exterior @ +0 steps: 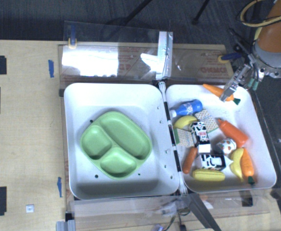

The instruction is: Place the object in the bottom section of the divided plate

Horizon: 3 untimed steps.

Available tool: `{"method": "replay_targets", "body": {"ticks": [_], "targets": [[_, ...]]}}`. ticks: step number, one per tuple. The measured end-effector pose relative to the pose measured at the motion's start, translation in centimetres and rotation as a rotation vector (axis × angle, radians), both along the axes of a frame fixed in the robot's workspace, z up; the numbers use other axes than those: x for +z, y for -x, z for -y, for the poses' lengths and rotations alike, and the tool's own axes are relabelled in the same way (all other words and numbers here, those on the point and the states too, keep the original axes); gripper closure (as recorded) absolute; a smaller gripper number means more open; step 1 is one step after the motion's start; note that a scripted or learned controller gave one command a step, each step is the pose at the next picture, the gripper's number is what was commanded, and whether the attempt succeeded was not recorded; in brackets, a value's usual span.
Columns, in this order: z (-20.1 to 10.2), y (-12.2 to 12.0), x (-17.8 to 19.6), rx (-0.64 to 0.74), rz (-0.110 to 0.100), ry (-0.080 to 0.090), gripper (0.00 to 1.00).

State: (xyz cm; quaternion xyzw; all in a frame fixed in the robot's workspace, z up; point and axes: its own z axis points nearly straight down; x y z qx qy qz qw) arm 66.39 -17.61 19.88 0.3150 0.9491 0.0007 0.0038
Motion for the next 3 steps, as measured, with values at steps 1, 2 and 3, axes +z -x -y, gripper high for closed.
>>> {"method": "replay_targets", "body": {"ticks": [1,2,3], "targets": [[-5.7,4.3,-7.9,0.051,0.015,0.004,1.00],[-14.1,5.6,-1.4,0.163,-0.003,-0.001,1.00],[-23.9,11.1,-1.5,0.171,-0.008,-0.001,1.00]]}}
